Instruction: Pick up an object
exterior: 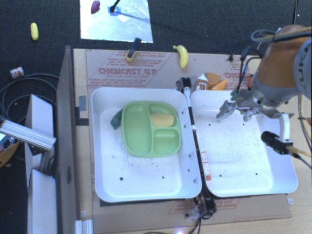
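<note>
A green divided plate (146,135) lies in the left bin (141,186). A yellow block (162,119) rests in its upper right compartment. A dark teal object (116,119) pokes out beside the plate's left rim. My gripper (237,112) hangs over the far part of the right bin (243,174), well to the right of the plate. Its fingers (225,111) stand open with nothing between them.
A black divider (194,130) runs between the bins. Beyond them on the cardboard lie a banana (183,56), orange pieces (214,81) and a yellow-and-blue tool (132,49). A black cylinder on a cable (274,142) hangs over the right bin's right side.
</note>
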### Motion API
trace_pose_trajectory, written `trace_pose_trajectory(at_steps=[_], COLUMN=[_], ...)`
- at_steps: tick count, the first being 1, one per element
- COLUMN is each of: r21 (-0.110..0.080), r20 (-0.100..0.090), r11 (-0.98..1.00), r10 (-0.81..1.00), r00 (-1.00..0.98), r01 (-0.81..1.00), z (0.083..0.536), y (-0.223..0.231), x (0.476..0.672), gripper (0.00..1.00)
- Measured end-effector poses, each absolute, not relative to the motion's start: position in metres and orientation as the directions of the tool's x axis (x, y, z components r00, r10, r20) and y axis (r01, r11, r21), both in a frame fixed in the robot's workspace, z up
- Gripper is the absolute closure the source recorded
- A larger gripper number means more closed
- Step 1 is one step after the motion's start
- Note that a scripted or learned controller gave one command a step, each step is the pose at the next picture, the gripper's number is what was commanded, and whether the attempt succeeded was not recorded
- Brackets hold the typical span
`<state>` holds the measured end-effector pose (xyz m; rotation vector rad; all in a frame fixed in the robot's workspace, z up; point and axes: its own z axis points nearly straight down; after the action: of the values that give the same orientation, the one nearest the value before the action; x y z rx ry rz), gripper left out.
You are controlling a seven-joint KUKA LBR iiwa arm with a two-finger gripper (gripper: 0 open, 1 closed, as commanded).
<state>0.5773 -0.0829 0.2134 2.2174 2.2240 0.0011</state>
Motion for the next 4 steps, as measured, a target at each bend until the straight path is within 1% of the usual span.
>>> trace_pose_trajectory(at_steps=[1, 2, 3, 4], r21=[0.001, -0.001, 0.02, -0.002], r20=[0.0, 0.001, -0.005, 0.001], r11=[0.003, -0.001, 0.006, 0.001], r10=[1.0, 1.0, 1.0, 1.0], r00=[-0.003, 0.001, -0.006, -0.001], r01=[1.0, 1.0, 1.0, 1.0], z=[0.213, 0.079, 0.199, 0.079], y=[-0.083, -0.085, -0.104, -0.085], x=[0.577, 0.557, 0.637, 0.613], gripper=[0.0, 0.0, 0.0, 0.0])
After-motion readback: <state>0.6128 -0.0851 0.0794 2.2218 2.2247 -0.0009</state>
